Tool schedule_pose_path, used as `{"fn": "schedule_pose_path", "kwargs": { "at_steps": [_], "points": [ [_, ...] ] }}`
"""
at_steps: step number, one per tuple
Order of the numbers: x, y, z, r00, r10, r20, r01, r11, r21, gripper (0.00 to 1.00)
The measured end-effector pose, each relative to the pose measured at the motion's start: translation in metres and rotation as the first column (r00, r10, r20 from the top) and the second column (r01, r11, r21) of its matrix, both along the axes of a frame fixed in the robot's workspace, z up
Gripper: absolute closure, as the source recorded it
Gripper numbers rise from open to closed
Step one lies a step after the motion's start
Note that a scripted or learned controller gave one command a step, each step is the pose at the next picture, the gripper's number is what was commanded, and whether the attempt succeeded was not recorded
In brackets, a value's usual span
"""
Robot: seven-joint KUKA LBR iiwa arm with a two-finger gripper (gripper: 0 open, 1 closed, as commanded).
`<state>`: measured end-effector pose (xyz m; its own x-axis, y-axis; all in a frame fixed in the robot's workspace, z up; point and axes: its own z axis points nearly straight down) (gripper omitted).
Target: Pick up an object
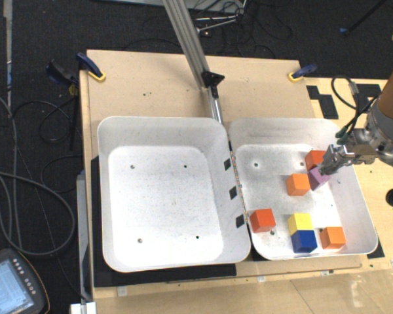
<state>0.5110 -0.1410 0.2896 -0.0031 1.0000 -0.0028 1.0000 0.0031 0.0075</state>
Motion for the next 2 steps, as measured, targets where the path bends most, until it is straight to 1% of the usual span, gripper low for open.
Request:
{"fn": "schedule_pose_path", "kwargs": {
  "at_steps": [1,2],
  "points": [
    [-0.002,0.053,-0.004,1.0,0.004,-0.008,-0.004,1.0,0.004,1.0],
    [0.007,0.11,-0.026,1.0,0.005,-0.011,-0.005,1.0,0.005,1.0]
  ]
}}
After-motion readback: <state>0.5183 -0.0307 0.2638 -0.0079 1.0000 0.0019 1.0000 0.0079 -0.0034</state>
